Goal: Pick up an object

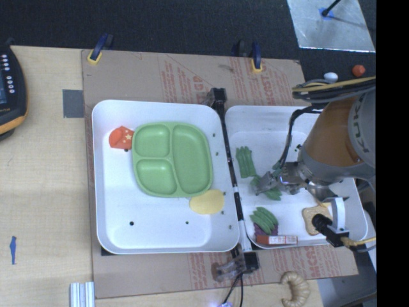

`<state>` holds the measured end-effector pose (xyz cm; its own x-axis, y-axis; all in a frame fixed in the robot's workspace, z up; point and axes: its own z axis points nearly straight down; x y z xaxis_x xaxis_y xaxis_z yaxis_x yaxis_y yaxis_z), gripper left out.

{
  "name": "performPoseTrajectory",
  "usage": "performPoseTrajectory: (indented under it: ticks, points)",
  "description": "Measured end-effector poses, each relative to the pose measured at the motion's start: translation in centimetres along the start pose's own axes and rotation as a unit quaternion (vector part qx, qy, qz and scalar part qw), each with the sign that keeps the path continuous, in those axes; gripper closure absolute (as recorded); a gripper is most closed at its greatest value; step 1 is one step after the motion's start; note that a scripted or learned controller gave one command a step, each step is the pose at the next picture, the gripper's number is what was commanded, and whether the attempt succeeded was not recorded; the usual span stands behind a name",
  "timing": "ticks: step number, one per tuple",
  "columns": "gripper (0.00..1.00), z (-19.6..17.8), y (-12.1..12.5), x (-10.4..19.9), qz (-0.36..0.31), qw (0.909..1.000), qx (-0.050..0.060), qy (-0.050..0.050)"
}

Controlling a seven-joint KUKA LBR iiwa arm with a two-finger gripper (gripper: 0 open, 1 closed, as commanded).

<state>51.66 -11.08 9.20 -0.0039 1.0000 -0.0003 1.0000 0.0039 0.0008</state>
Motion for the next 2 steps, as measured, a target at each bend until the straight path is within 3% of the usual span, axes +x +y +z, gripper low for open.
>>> performPoseTrajectory:
  ticks: [1, 2]
  points:
    - [1.0, -1.0, -0.2, 0.0, -0.001, 1.0, 0.003, 0.0]
    - [1.0, -10.6, 5.3, 7.3, -0.005, 1.0, -0.005, 0.001]
